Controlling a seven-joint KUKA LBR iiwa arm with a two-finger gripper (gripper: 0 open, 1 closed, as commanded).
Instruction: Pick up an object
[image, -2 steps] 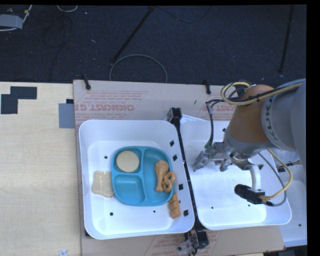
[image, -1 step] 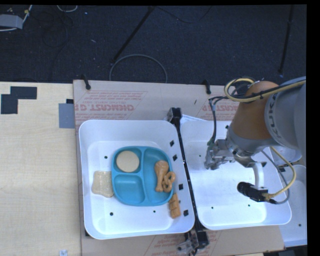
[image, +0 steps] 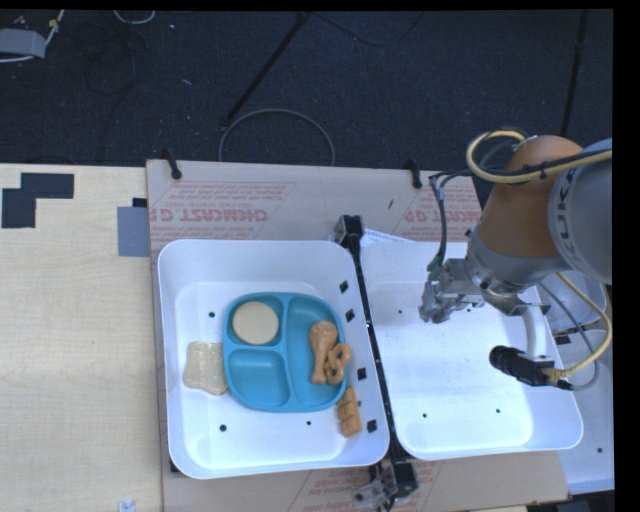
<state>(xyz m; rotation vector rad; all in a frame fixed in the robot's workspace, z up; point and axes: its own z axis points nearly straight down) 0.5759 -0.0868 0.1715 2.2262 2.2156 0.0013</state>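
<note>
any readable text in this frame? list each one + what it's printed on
"CHEMCRZT" followed by a couple more characters, as best it reads: red print, upside down and blurred, on the cardboard sheet behind the left bin.
More red print on the same cardboard behind the right bin, and on its front edge near the bottom: too blurred to read.
Dark letters on the arm, cut off at the edge: unreadable.

Left bin (image: 190, 270): blue divided tray (image: 262, 385) with round pale disc (image: 255, 322) in its far-left compartment, pretzel-like piece (image: 328, 352) in the right one. Pale slab (image: 205, 367) touches the tray's left edge. Claw (image: 437, 306) hangs over right bin (image: 470, 420), far side.
</note>
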